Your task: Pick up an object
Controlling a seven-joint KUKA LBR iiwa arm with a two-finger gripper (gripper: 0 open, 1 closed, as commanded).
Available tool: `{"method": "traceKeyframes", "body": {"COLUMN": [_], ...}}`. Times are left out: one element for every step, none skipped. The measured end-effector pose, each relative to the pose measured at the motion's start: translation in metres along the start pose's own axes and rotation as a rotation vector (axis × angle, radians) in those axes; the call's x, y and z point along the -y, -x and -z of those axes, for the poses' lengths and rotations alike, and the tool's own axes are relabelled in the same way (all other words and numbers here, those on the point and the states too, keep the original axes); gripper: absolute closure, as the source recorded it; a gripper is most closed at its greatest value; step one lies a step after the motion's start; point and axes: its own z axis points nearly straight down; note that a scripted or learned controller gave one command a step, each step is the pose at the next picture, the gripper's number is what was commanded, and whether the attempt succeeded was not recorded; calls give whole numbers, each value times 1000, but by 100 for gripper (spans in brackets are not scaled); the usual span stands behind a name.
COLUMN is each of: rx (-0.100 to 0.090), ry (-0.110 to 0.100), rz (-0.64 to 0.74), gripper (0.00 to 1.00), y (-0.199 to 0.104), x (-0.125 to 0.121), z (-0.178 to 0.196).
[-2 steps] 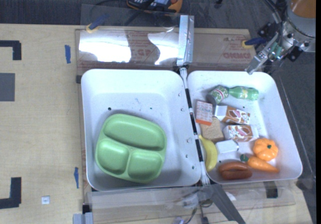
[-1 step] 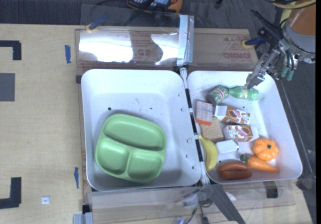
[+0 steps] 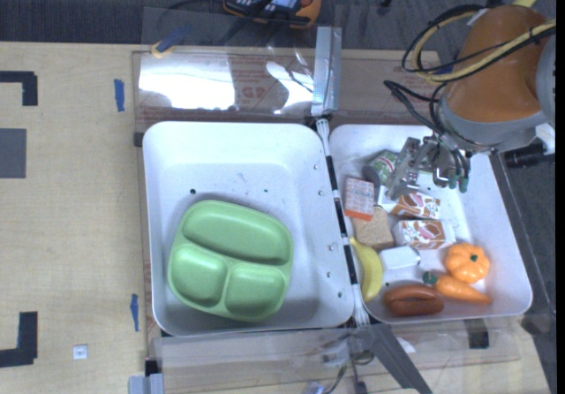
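Note:
My gripper (image 3: 422,173) hangs over the back of the right bin (image 3: 512,242), below the orange band of the arm (image 3: 494,65). Just left of it lies a green packet (image 3: 383,162). Directly beneath and in front of it are two printed snack packets (image 3: 417,205) (image 3: 422,232). Further left rest a red-and-white packet (image 3: 359,196) and a brown slice of bread (image 3: 375,227). Along the front lie a banana (image 3: 371,269), a white block (image 3: 399,258), a sausage (image 3: 412,299), a carrot (image 3: 460,290) and a small orange pumpkin (image 3: 466,261). I see nothing held in the gripper.
The left bin (image 3: 177,154) holds a green divided plate (image 3: 231,258). A ridge (image 3: 334,198) separates the two bins. A clear panel (image 3: 229,74) stands behind the left bin, and cables (image 3: 441,39) loop beside the arm.

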Motion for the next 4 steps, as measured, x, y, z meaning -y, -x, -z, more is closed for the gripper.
{"method": "traceKeyframes", "body": {"rx": [5, 6, 5, 15], "ry": [0, 0, -1, -1], "rz": [451, 580, 914, 911], "gripper": [100, 100, 100, 100], "y": [-22, -6, -23, -21], "x": [28, -10, 44, 42], "z": [110, 94, 134, 146]}}
